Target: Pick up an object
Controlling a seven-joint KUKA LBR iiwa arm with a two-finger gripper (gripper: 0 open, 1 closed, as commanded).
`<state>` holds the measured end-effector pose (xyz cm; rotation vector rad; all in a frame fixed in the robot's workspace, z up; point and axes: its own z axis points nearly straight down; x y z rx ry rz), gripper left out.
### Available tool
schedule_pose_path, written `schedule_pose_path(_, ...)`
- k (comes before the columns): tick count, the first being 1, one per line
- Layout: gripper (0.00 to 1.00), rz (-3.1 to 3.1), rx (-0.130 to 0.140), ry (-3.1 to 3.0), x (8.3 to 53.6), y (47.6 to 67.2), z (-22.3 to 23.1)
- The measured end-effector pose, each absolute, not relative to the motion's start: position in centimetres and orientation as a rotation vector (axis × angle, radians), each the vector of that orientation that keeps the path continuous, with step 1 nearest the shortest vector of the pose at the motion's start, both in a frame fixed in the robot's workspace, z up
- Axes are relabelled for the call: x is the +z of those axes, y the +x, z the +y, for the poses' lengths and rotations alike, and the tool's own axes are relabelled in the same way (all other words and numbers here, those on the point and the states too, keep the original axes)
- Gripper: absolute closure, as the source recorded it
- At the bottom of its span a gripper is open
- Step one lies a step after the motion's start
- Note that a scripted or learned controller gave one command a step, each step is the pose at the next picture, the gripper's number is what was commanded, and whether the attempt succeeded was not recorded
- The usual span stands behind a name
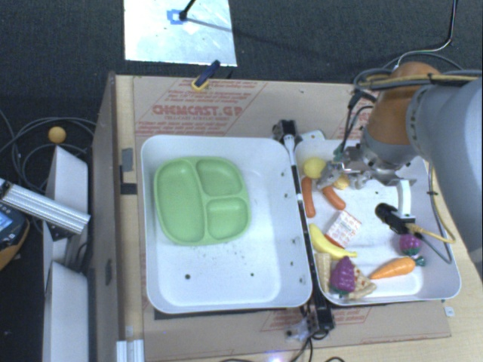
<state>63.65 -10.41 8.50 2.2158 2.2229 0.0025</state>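
Observation:
My gripper (339, 174) is down in the right bin (441, 277), near its upper left part. It hovers just right of a yellow lemon (312, 167) and just above a short orange carrot piece (333, 197). An orange sausage (307, 196) lies along the bin's left wall. Below it lie a white and red packet (344, 228), a banana (324, 241), purple grapes (343, 274) and a whole carrot (392, 268). A small purple item (410, 242) sits at the right.
The left bin (226, 277) holds a green divided plate (202, 199). A tan waffle-like piece (364, 286) lies under the grapes. The grey arm (445, 127) comes in from the right over the right bin's upper edge.

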Motion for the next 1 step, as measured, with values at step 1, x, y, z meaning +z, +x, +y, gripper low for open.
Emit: schedule_pose_path(1, 1.0, 2.224, 0.005, 2.213, 9.58, 63.73, -10.38)
